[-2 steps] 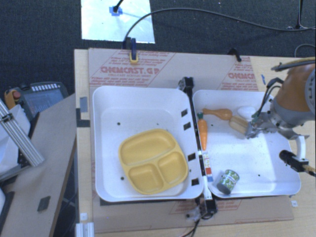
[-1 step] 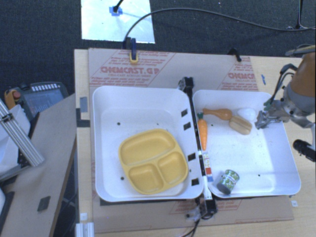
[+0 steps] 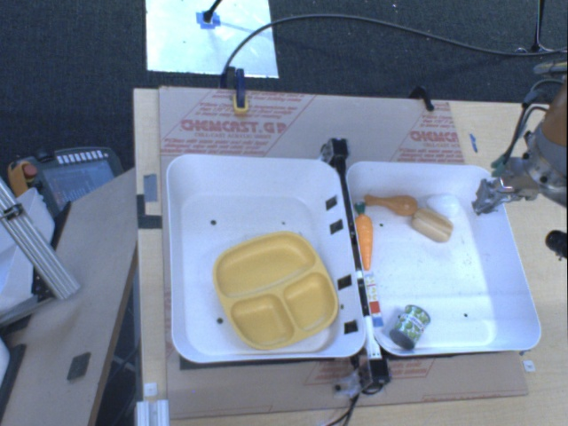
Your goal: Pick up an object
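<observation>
We've got the pincer (image 3: 486, 197) hanging over the right bin's (image 3: 497, 327) far right rim, and honestly we can't tell if it's wide or narrow. In that bin sit a carrot (image 3: 364, 240), a drumstick (image 3: 391, 204), a bread roll (image 3: 432, 226) and a small can (image 3: 410, 325). The left bin (image 3: 191, 238) has a yellow divided tray (image 3: 275, 288).

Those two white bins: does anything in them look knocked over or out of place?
Mostly tidy. The small can in the right bin seems to lie tipped on its side near the front corner, and the carrot is pressed against the divider. The yellow tray in the left bin sits skewed.
</observation>
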